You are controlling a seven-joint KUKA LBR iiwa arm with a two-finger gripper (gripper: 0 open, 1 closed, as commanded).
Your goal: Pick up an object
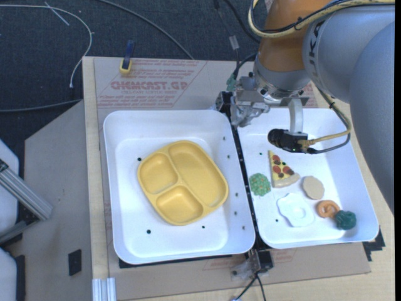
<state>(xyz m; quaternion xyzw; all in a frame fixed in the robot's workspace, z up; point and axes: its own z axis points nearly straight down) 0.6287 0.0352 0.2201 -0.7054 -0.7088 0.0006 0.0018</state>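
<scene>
Pizza slice (281, 168): a toy piece lying flat in the right bin (360, 187), near the bin's middle, with its point toward the far side. Just left of it lies a green broccoli piece (259, 184), close to the divide between the bins. To its right lies a tan cookie (312, 187). On the near side of the slice sits a white fried egg (296, 211), with a small orange pretzel (326, 209) to the egg's right and a dark green piece (344, 219) just beyond, at the bin's near right corner.

End effector (245, 108): positioned at the far left corner of the right bin, over the seam between the two bins, well apart from the slice. Whether it is apart or together cannot be told from this view. No toy is visible in it. A black part (287, 139) with a yellow cable hangs below the wrist, just above the slice's point.

Left bin (119, 168): holds a yellow tray (182, 180) with three compartments, set at a slant near the bin's centre.

Both bins rest on a cardboard sheet (156, 83) covering the table.
</scene>
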